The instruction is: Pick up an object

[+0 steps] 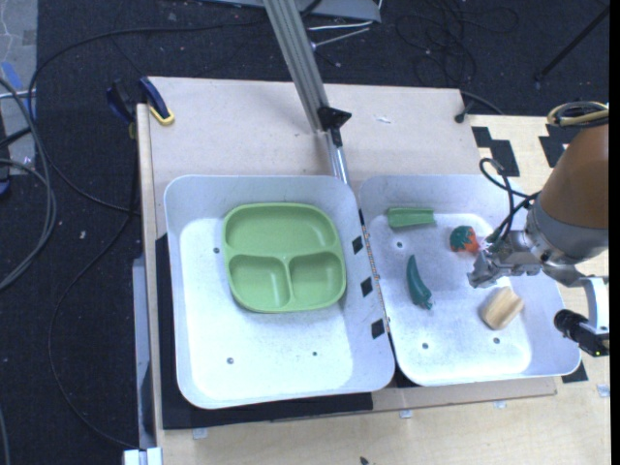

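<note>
The right bin (pixel 455 352) holds a light green piece (pixel 411 218) at the back, a dark green curved piece (pixel 418 283) in the middle, an orange and teal toy (pixel 464 238) and a tan block (pixel 501 308). My gripper (pixel 487 271) hangs low over the right part of this bin, between the orange toy and the tan block, just above the block's upper edge. The arm's orange band (pixel 581 177) rises behind it on the right.
The left bin (pixel 194 356) carries a green divided plate (pixel 286 257). A metal pole (pixel 300 56) slants down from the back toward the gap between the bins. Cables lie on the dark floor around the bench.
</note>
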Controlling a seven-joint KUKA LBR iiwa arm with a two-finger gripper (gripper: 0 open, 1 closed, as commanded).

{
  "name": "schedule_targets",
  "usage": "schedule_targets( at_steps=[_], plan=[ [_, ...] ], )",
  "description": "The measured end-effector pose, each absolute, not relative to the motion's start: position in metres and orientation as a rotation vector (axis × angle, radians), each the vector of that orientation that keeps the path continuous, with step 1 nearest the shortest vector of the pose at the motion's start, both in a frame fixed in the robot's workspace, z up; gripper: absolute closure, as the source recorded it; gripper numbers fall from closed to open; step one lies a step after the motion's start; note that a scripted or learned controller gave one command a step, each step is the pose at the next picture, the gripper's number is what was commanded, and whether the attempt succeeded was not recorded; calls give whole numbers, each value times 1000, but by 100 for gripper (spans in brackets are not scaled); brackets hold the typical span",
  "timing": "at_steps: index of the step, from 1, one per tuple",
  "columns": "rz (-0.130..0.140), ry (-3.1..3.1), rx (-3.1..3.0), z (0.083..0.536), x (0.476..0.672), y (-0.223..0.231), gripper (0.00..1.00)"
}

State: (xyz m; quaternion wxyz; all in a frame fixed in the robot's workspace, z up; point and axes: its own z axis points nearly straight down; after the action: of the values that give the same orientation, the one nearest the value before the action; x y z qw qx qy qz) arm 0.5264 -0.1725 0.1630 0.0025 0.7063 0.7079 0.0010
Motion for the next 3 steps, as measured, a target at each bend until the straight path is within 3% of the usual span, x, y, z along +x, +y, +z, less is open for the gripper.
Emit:
schedule_targets(
  at_steps=[1, 2, 3],
  plan=[
    [4, 2219, 2214, 221, 535, -179, 100],
    [4, 2219, 2214, 282, 530, -183, 100],
    [1, 2230, 2215, 266, 544, -128, 100]
  ],
)
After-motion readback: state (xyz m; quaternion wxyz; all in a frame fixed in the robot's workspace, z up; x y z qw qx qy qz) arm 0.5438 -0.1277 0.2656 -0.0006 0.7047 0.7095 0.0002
